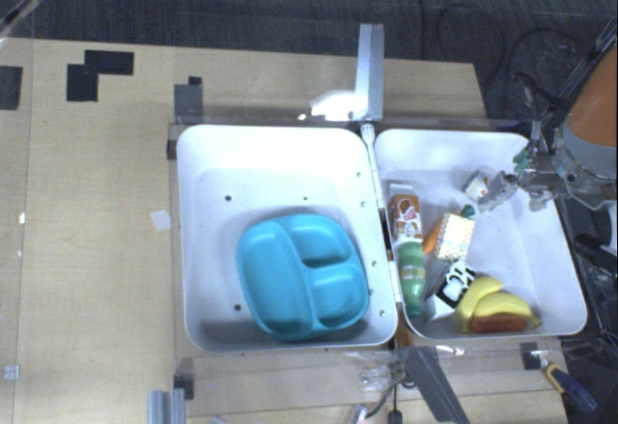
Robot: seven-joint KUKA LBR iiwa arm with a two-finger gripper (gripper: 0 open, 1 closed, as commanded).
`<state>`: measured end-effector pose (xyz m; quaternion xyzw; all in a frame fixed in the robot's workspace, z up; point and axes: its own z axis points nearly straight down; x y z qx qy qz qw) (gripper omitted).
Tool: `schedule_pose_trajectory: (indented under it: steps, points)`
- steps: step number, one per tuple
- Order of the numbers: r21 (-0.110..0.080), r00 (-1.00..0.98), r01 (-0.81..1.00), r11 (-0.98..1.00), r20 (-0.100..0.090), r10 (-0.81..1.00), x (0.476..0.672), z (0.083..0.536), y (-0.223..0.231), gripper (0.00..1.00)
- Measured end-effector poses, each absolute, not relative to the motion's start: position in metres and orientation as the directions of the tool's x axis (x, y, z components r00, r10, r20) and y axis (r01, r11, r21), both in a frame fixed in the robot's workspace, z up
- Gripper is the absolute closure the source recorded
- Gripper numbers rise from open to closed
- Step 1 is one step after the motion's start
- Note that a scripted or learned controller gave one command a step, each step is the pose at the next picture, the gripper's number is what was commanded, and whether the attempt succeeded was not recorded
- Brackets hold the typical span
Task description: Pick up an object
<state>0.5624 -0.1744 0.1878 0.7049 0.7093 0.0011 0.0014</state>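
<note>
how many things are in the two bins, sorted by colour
Blue: 1, the blue divided plastic tray
Green: 1, the green bottle
Yellow: 1, the yellow banana bunch
Orange: 1, the orange-and-white packet
Brown: 1, the brown-and-white pack
Black-and-white: 1, the black-and-white box
Total: 6

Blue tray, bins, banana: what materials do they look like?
Blue tray: likely moulded plastic, matte to satin; uniform turquoise, rounded compartment edges, soft sheen. Bins: probably thin formed plastic, glossy white; smooth curved corners and a glare patch at the rear rim. Banana: could be a plastic or foam replica, as its yellow looks even and unblemished, but the view is too coarse to rule out real fruit.
</note>
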Motion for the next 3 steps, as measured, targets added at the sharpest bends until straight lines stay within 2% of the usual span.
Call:
schedule_pose_trajectory:
  steps: [1,2,3]
  points:
    - [0.011,-0.156,0.988,0.156,-0.005,0.988,0.612,0.089,-0.203,0.00]
    - [0.018,-0.159,0.987,0.159,-0.007,0.987,0.615,0.102,-0.202,1.00]
    - [0.006,0.014,1.000,-0.014,0.000,1.000,0.601,0.191,-0.105,1.00]
